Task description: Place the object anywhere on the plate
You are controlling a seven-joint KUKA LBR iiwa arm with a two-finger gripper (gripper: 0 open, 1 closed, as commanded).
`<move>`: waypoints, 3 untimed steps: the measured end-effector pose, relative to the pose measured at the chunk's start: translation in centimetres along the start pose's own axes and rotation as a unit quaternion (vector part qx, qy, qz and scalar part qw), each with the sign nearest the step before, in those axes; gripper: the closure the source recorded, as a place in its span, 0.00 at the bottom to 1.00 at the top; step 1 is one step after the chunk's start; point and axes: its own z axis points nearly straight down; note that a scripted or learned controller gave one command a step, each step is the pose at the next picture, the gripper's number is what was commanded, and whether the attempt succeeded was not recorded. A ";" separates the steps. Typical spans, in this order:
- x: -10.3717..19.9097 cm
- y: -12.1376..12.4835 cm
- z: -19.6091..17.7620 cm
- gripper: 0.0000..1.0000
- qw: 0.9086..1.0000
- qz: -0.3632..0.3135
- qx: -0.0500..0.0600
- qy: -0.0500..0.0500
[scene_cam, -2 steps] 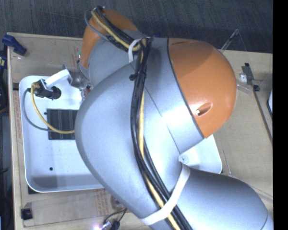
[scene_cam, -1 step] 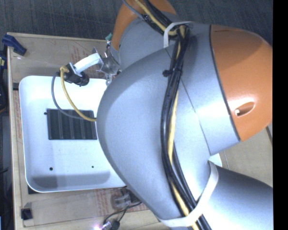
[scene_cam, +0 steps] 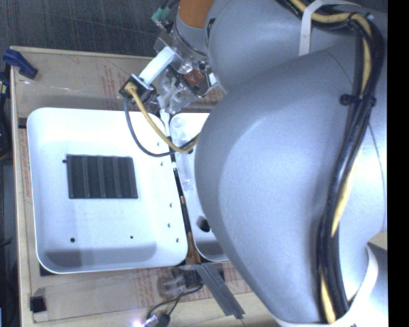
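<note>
From my remote seat, the left bin (scene_cam: 99, 189) is a shallow white tray on the desk (scene_cam: 75, 73). Inside it lies a dark ribbed rectangular slab (scene_cam: 102, 176), flat, towards the bin's upper left; I judge this may be the plate, though I cannot be sure. Moving right, a yellow cable (scene_cam: 150, 125) loops from the wrist over the bins' shared edge. Above that edge is the hand (scene_cam: 174, 80), at the bins' far rim; I cannot tell its state. Rightward, the grey arm (scene_cam: 293, 169) covers nearly all of the right bin (scene_cam: 191, 125), so the object's whereabouts are hidden from me. The risk I see: the cable snagging the rim, or a release made blind, missing the plate.
</note>
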 end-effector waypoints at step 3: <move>2.8 -2.0 -0.8 1.00 0.996 -0.084 0.000 0.000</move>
